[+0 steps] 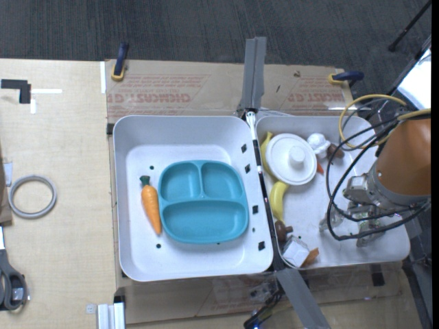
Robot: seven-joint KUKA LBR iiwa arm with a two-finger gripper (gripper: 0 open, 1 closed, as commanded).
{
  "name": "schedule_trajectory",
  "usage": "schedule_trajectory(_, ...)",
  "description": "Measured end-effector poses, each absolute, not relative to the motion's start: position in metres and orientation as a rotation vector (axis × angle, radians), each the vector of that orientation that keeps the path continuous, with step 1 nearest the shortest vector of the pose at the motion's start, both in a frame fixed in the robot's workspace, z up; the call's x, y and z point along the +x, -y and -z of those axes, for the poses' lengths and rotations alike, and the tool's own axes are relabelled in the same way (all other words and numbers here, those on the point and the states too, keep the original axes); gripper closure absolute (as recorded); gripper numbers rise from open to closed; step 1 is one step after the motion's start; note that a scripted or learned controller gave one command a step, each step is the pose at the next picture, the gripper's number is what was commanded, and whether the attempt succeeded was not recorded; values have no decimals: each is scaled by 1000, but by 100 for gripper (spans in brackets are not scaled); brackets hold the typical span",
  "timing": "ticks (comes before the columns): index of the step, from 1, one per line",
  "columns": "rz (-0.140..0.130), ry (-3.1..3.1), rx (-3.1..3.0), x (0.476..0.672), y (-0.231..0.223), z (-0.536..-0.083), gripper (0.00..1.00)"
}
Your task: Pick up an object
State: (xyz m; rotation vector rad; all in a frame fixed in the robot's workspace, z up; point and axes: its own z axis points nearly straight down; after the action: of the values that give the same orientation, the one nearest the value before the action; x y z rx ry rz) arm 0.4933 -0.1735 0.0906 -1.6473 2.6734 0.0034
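Claw (362,214) low over right bin (343,249), near its right side; open or closed: cannot tell, cables tangle around it. Two bins. Left bin (130,142): one teal divided plate (204,201), one orange carrot (151,208) touching plate's left edge. Right bin: one white lidded pot (291,159), one yellow banana (276,199) beside it, small clutter near front corner. One tape roll (31,196) on bench at left.
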Motion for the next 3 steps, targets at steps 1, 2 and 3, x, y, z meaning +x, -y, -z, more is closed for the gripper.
schedule_trajectory(1, -4, -2606, -1749, 513, 182, -91, 0)
schedule_trajectory(2, -5, -2724, -1563, 490, 148, -90, 0)
schedule_trajectory(3, -8, -2721, -1563, 492, 146, -98, 100)
